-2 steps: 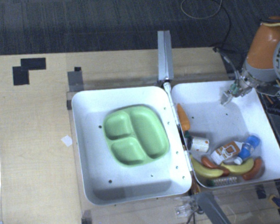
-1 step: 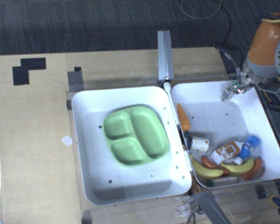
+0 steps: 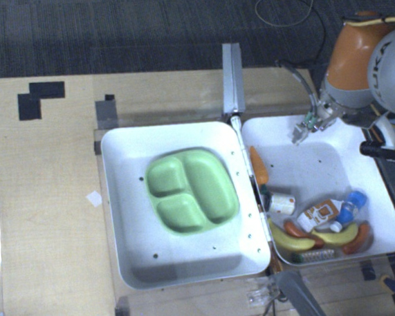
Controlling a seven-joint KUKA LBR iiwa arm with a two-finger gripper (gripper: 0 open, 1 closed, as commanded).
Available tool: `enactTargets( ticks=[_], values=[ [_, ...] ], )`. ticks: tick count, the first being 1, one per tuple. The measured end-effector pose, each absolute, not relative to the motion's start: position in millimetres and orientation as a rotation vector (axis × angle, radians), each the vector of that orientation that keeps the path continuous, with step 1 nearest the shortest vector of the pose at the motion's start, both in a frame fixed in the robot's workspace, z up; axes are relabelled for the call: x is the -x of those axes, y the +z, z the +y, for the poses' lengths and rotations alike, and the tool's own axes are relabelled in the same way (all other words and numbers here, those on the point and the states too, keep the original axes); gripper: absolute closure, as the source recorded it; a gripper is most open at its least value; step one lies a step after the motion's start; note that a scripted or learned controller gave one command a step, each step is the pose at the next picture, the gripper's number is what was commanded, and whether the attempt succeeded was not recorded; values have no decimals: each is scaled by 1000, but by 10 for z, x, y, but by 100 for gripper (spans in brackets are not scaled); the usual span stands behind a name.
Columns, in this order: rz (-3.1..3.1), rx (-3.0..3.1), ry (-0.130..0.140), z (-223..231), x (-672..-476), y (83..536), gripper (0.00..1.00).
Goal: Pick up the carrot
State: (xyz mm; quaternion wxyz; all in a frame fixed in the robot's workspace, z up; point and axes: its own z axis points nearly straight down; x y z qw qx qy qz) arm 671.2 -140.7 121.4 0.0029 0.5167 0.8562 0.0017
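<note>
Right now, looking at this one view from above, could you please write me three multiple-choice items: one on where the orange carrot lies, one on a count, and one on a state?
1. Where does the long orange carrot lie?
A. In the green plate
B. Against the left wall of the right white bin
C. On the wooden bench

2. How many compartments has the green plastic divided plate?
A. Two
B. Three
C. Five

3. Where is the two-finger gripper relative to the carrot?
A. Apart from it, at the bin's far edge
B. Closed around it
C. Pressing on it

Answers: 1 B, the carrot runs along the divider side. 2 B, one long section and two small ones show. 3 A, bare bin floor separates them.
</note>
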Motion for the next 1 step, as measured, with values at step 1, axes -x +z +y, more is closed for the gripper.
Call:
enactTargets(
  ticks=[1],
  values=[
    [2815,-1374,4,-2051,-6619,870,100]
  ],
)
